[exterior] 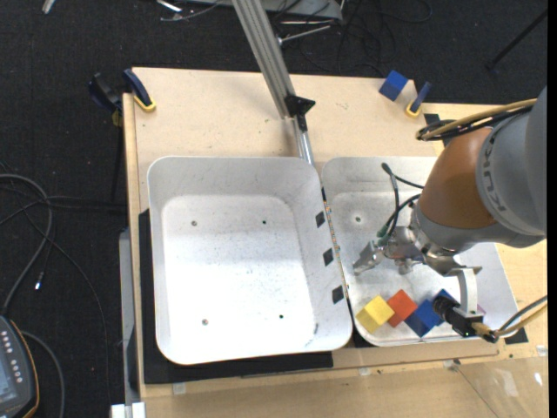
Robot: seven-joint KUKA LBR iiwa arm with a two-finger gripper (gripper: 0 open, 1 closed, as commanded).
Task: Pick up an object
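The arm reaches in from the right over the right bin [348,181], its orange band above the wrist, and the end effector [376,255] hangs low over the middle of that bin, pointing left. Nothing lies between it and the bin floor that could pass for a held thing, and whether it is released or clenched cannot be told from this slant. The things to choose from sit in a tight cluster at the near edge of the right bin: a yellow block [375,313] on the left, a red block [401,306] touching it just to the right, and a blue block [424,318] beside the red one, partly under the arm's fittings. The end effector is near this cluster but on its far side, not touching any block. The left bin [165,190] lies beside it on the table [218,111], and another blue block [394,84] rests on the table's far right edge, well apart from the arm. The step in hand looks like the approach, with no grasp yet made. The next move probably calls for shifting toward the near edge and coming down over one block; the yellow one seems the freest, since its left side is open, though the neighbouring red block could get in the way.
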